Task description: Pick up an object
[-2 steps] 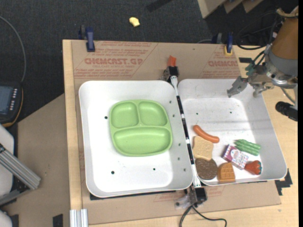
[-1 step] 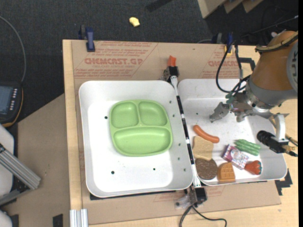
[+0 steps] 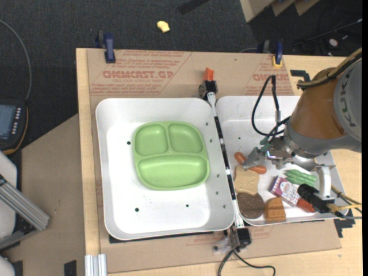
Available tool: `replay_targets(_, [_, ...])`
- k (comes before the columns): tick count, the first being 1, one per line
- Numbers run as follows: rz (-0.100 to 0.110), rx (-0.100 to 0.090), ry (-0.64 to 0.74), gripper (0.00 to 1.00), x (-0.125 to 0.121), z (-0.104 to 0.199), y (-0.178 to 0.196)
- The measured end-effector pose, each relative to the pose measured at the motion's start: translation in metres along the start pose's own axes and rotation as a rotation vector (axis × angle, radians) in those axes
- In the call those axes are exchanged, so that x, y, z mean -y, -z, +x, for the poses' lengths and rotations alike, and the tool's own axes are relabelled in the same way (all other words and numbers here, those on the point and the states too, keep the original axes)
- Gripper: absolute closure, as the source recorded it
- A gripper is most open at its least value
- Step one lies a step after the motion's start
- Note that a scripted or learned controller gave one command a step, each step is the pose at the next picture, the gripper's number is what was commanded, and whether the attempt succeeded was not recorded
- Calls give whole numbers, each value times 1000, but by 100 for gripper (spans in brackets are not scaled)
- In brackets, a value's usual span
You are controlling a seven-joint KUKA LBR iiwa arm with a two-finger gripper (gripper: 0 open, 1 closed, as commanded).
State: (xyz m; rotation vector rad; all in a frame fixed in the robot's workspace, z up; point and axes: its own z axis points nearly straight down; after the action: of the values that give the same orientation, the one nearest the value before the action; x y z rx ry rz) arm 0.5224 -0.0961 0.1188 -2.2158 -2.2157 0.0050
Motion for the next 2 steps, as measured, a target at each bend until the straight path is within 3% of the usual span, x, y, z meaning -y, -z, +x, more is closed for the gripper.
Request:
replay_targets(1, [-5,0,-1,0,-10,2,-34])
replay_targets(2, [-15,2,-1,100,-13,2,-21])
